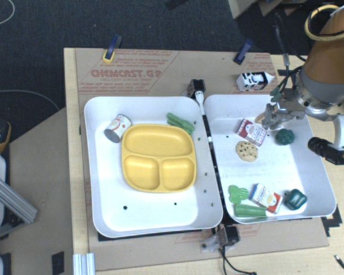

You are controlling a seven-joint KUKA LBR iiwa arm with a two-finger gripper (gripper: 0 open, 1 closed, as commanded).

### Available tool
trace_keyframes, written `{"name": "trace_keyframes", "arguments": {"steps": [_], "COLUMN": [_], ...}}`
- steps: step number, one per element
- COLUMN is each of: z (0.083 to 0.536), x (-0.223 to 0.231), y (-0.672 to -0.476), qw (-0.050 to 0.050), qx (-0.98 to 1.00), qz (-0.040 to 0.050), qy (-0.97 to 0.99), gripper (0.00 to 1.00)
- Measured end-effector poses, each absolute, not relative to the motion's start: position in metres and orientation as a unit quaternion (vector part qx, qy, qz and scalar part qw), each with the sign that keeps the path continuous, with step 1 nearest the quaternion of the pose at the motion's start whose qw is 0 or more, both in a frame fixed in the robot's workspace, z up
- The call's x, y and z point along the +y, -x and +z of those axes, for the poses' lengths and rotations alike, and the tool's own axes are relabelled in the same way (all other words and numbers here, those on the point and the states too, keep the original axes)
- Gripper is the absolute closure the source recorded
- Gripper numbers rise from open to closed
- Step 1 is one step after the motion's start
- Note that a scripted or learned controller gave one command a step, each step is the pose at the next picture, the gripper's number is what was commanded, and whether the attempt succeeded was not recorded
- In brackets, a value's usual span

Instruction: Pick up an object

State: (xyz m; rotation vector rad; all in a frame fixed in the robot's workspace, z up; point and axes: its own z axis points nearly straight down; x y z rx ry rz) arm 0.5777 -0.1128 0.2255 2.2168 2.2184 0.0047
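Red-and-white packet (251, 132) is lying touching the gripper (269, 119) at its eight o'clock; finger state is proving indeterminable

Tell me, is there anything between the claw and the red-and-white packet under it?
Nothing visible. The claw hangs at the upper right corner of the packet in the right bin. The cookie and the dark green piece lie beside it, apart.

The grey arm (324, 79) reaches in from the right, wrist angled downward.
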Motion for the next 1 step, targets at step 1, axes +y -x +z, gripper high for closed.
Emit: {"name": "trace_keyframes", "arguments": {"steps": [1], "z": [0.2249], "x": [-0.1128], "y": [-0.5783], "qw": [0.002], "qx": [0.707], "qz": [0.0008], "qy": [-0.707], "gripper": [1.00]}}
